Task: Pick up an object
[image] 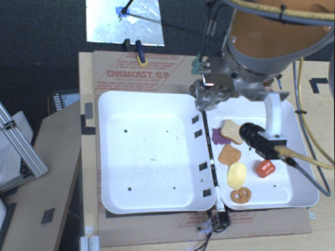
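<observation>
Start at the grey metal gripper (208,95): it hangs over the far end of the black hinged divider (208,156) between the two bins. It is a blurred grey mass, so you cannot tell whether it is open or closed, and nothing can be seen held in it. Just nearer you, in the right shallow white plastic bin (301,190), lie the candidates for the pick. A flat purple piece (216,136) rests against the divider, touching a tan bread-slice-shaped toy (230,131). Below them come an orange-brown rounded piece (229,154), a yellow oblong toy (236,175) and a small brown pretzel (241,195). They crowd the divider side in a loose column. A grasp there would likely need care, since neighbours touch and the wall is close. The red pepper-like toy (265,168) sits apart and looks the easier target. A black cylinder on a white bracket (259,140), hanging off the arm and trailing a yellow cable (309,160), crosses above the bin beside the bread toy. Further out, the left shallow white bin (104,156) adjoins the divider, and both bins rest on a brown lettered cardboard sheet (138,72) on the tabletop.
</observation>
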Action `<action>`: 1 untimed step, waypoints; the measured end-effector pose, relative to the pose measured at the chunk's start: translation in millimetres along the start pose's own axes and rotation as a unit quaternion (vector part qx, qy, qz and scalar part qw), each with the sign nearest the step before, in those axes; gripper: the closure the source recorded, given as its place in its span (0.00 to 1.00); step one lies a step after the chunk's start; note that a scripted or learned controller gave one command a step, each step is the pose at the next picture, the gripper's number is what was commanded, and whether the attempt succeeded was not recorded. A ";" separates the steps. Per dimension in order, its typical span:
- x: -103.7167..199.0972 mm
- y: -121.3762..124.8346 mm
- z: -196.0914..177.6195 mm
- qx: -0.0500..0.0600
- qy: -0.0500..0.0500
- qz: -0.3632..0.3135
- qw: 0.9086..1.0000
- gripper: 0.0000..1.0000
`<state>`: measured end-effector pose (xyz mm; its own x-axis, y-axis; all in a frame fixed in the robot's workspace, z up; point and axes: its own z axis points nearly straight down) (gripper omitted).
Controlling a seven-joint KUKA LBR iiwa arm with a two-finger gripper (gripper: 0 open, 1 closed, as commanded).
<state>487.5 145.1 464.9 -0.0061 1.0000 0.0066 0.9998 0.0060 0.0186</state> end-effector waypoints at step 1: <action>36.1 1.1 -74.5 0.004 -0.001 -0.001 1.000 1.00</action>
<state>487.0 180.7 539.7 -0.0079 1.0000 0.0053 0.9999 0.0078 0.0106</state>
